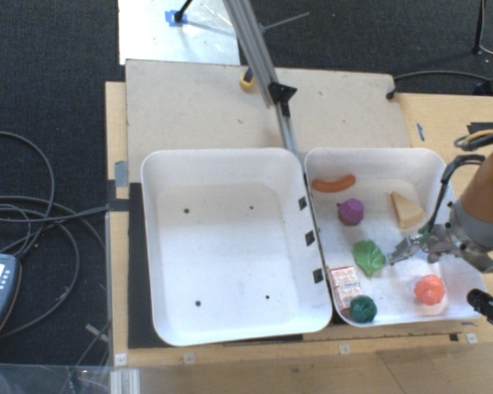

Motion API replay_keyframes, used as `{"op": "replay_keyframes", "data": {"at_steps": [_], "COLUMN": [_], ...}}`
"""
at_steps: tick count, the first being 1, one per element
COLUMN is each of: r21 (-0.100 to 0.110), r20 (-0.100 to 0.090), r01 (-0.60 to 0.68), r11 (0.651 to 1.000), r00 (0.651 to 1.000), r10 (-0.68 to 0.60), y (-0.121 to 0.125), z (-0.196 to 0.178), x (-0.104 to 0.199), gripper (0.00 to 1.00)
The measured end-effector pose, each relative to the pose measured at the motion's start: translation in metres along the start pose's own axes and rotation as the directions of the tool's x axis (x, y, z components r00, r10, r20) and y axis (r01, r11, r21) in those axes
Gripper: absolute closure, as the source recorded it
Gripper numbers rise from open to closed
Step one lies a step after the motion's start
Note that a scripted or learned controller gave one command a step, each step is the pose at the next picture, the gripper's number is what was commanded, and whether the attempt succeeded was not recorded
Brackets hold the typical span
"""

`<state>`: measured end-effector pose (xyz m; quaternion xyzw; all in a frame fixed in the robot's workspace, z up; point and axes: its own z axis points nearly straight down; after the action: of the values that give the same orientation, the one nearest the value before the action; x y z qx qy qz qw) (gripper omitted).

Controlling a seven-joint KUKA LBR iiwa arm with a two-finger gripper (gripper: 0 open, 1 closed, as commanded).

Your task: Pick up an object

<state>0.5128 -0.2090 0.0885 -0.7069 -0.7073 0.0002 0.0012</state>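
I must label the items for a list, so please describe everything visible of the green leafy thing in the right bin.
The green leafy thing looks like a toy lettuce or cabbage leaf, bright green with a crinkled, lobed outline, probably plastic. It lies flat on the floor of the right bin, near its middle. A purple ball sits just behind it and a small red and white carton in front, both apart from it. The gripper is close at its right; contact cannot be judged.

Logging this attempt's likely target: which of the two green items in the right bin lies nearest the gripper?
The light green leafy piece, just left of the gripper. The dark green round item sits farther off, at the bin's near edge beside the small red-and-white carton.
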Motion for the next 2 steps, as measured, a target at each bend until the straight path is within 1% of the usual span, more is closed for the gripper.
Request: {"op": "replay_keyframes", "data": {"at_steps": [1,2], "r21": [-0.005,-0.008], "r20": [0.003,0.004], "r01": [0.000,0.000], "r11": [1.000,1.000], "r00": [1.000,1.000], "r10": [0.000,0.000], "y": [0.001,-0.003], "z": [-0.013,-0.060], "x": [-0.001,-0.007], "gripper": [1.00,1.00]}}
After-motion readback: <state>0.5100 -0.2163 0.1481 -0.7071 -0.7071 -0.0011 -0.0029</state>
